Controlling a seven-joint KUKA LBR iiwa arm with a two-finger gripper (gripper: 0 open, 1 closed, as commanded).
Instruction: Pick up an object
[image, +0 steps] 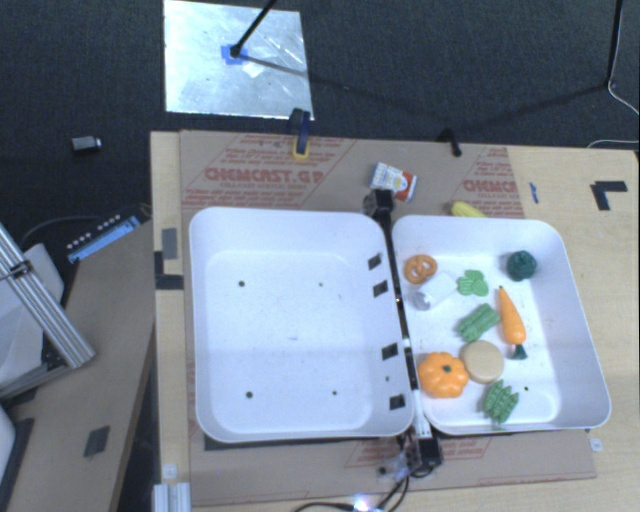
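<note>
From the camera view above the bench, the right bin (575, 330) serves as the landmark: every pickable thing lies inside it, namely a pretzel (421, 268) near its upper-left corner, a carrot (511, 316) at its middle, an orange pumpkin (442, 374) against its left wall, a tan round piece (483, 361) touching the pumpkin, and several green pieces, among them a dark broccoli (520, 265) toward its upper right. The gripper's jaw state cannot be told from this view. The likely trouble, as I judge it, is crowding: the pumpkin, the tan piece and the green cluster (498, 402) below them sit so close that a descent there could nudge neighbours or close on two at once; the rounded toys may also slip. To the left of that bin sits the left bin (290, 320), and both rest on a cardboard sheet (270, 170) over the bench. Beyond it, dark floor carries a shiny square plate (235, 60).
</note>
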